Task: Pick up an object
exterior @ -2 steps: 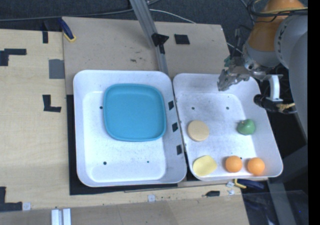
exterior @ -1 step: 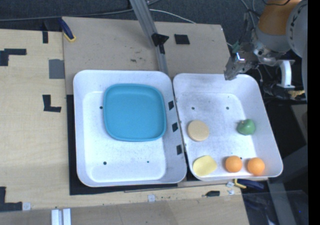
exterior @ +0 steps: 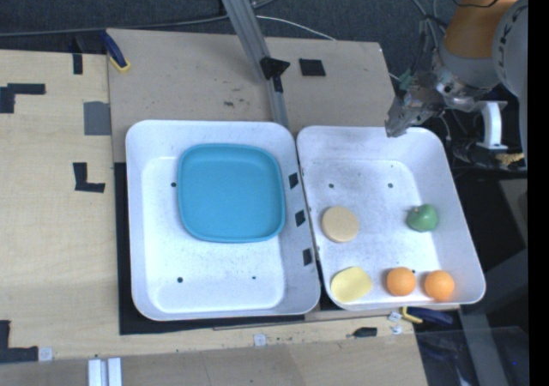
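Observation:
My gripper (exterior: 400,121) hangs over the far rim of the right bin (exterior: 377,161), near its back right corner, with nothing seen between its fingers. In that bin lie a tan round piece (exterior: 340,225), a green round object (exterior: 422,218), a yellow piece (exterior: 351,284) and two orange balls (exterior: 399,281) (exterior: 438,285) along the near wall. All of these sit well toward the near side, away from the gripper.
The left bin (exterior: 150,204) holds a blue square plate (exterior: 231,192). A grey metal pole (exterior: 249,28) slants down to the seam between the bins. Cables trail behind the bench at the back right.

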Controlling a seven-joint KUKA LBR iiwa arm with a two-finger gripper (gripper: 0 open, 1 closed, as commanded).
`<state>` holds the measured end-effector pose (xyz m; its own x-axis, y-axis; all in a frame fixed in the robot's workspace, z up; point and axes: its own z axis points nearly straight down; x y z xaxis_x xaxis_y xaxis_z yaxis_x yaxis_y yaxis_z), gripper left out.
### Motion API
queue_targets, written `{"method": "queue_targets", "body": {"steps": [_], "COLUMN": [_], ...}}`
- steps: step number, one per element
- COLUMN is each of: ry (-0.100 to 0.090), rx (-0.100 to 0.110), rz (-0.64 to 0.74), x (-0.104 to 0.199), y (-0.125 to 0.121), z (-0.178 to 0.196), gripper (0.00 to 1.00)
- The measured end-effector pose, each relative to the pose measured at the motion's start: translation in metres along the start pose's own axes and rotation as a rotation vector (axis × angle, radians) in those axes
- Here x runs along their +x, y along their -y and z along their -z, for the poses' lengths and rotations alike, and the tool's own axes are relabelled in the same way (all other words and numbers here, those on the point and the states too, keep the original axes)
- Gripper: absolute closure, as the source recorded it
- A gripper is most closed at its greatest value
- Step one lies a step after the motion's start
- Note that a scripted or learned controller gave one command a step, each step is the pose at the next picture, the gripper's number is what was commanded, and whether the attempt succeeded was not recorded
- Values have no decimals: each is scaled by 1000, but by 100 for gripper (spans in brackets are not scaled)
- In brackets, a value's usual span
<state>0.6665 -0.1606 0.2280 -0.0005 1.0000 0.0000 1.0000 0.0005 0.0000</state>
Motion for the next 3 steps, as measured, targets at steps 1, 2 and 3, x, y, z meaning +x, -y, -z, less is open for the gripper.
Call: {"method": "queue_targets", "body": {"steps": [1,2,3], "ry": [0,-1,-1], "rx": [-1,-1,1], "rz": [2,4,4], "x": [41,92,144], "y": [15,32,37], "z": [5,15,7], "gripper": [100,100,100]}}
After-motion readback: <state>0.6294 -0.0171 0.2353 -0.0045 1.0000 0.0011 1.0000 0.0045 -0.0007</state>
